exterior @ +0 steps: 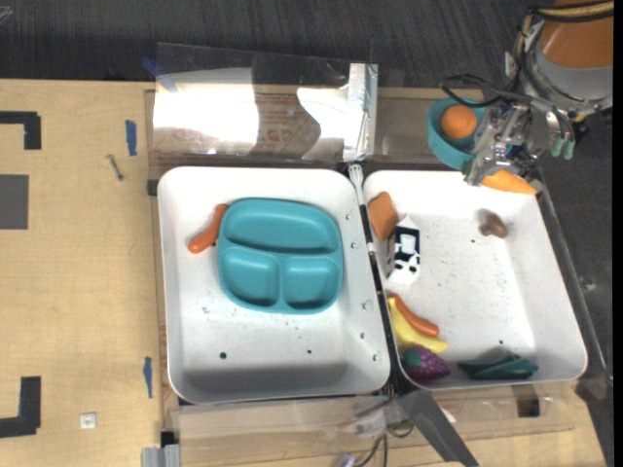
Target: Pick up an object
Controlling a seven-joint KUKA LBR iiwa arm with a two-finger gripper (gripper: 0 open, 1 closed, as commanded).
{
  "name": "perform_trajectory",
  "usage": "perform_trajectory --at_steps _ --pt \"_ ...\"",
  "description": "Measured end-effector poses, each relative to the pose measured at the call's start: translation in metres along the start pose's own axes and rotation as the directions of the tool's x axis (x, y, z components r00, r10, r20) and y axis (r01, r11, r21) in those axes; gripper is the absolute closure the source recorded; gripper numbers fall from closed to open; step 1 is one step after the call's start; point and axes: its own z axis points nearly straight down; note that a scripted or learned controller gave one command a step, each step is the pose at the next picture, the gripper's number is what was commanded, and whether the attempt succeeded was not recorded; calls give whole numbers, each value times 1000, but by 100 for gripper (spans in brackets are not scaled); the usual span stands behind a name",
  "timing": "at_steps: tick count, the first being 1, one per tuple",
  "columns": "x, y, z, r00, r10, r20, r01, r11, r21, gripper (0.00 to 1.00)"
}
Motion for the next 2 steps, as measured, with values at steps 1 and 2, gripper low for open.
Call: perform_trajectory --at_steps 1,2 --pt "-1 2 -6 998 -66 -3 66 998 0 100" --pt "2 -3 -9 988 -154 -5 154 988 -1 100"
